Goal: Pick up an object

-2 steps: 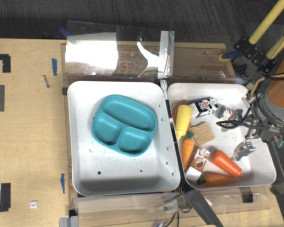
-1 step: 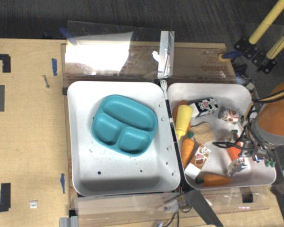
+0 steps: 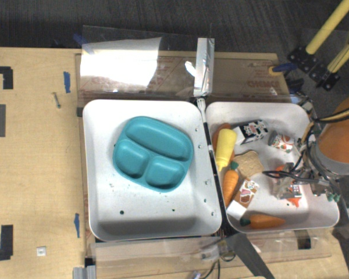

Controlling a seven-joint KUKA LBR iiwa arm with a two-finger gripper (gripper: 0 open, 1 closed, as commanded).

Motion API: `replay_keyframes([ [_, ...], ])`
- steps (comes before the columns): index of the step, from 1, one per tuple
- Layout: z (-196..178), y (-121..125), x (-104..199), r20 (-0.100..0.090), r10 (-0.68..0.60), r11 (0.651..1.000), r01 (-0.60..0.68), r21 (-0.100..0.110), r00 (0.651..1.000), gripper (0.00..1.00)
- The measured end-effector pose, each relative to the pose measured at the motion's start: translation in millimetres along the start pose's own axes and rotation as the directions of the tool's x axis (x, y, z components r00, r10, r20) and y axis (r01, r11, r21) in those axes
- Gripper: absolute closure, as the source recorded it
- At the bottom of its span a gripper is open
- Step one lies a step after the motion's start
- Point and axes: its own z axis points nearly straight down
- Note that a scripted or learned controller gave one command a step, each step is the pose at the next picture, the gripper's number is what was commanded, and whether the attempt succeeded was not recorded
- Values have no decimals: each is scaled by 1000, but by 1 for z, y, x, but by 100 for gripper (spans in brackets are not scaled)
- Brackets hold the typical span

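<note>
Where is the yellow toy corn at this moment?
The yellow corn stands in the right bin, along its left wall, just above an orange carrot and left of a slice of bread.

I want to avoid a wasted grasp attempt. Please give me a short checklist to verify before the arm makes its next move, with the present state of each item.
1. Objects are available in the right bin: ok. A yellow banana toy, two carrots and small printed packets lie there.
2. End effector is over the right bin: ok.
3. End effector holds an object: cannot tell, wires and clutter hide it.
4. Target is separated from its neighbours: not ok, the objects lie crowded together.
5. Left bin is kept apart from the pick: ok, it holds a teal divided plate.
</note>
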Motion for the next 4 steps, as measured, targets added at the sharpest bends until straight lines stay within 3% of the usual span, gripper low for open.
replay_keyframes([
  [1,-77,69,-76,-11,36,999,-36,-4,999,100],
  [2,-163,1,-95,-9,55,998,-55,1,998,100],
  [3,-153,41,-137,-14,33,999,-33,-4,999,100],
  [4,-127,35,-77,-17,-304,953,304,-11,952,100],
])
